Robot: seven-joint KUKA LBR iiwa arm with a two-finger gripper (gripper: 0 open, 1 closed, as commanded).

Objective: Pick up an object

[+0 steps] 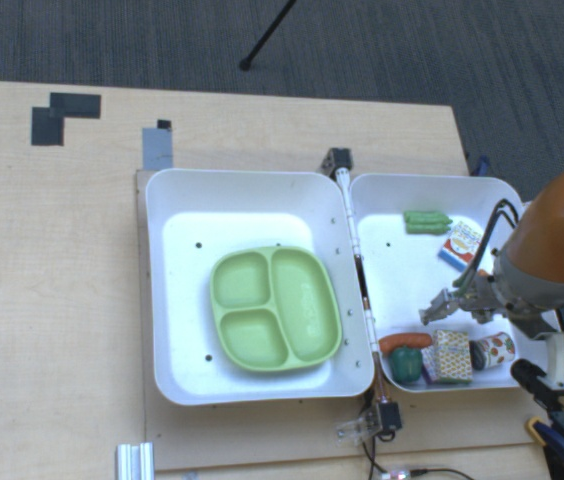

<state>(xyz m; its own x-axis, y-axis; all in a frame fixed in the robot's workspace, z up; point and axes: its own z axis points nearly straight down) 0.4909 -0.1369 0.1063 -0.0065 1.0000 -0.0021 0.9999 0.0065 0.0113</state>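
The right bin holds several small objects. A green block lies near its far wall, with a small white, blue and red carton to its right. Along the near wall sit an orange sausage-shaped piece, a teal round piece, a patterned box and a small red and white can. My gripper hangs low over the bin's near right part, just above the patterned box and the orange piece. Nothing shows as held in it.
The left bin carries a light green divided plate. A metal divider runs between the bins. The arm's orange band stands over the right bin's right edge. Cables and clips lie at the bench's near right corner.
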